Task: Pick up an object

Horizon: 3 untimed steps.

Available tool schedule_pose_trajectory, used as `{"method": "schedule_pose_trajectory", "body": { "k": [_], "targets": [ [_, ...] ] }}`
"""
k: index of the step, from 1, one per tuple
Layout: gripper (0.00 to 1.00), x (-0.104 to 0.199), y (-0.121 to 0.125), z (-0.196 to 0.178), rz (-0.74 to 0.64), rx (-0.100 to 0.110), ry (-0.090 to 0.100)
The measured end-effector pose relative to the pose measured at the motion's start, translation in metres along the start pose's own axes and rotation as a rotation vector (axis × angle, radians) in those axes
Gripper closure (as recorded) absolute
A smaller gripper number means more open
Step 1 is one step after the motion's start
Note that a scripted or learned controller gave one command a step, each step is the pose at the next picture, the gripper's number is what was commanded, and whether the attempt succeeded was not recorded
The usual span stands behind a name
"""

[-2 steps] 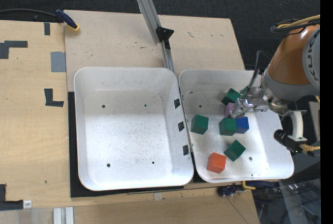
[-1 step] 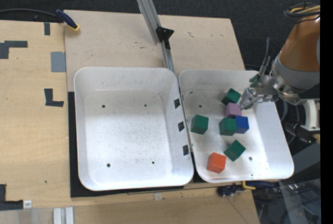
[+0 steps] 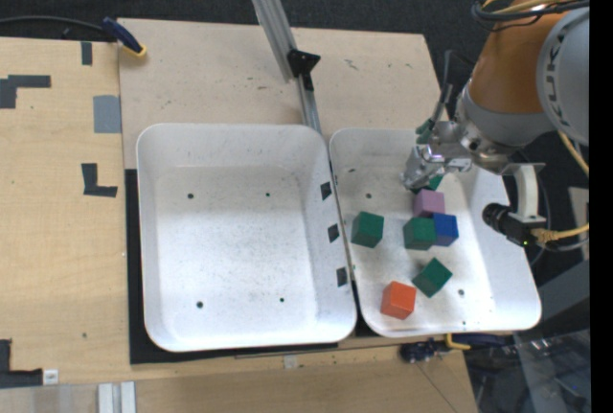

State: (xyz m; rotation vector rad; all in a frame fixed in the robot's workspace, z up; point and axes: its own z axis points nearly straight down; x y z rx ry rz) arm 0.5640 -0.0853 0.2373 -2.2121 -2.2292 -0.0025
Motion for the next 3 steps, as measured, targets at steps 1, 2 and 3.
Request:
{"method": "schedule_pose_trajectory", "body": {
  "k": [1, 2, 3],
  "targets": [
    [1.00, 0.059, 0.017, 0.010, 0.001, 0.002, 0.000],
    [1.00, 0.104, 0.035, 0.017, 0.001, 0.002, -0.001],
    [1.00, 0.166, 0.047, 0.020, 0.000, 0.002, 0.000]
  ]
}}
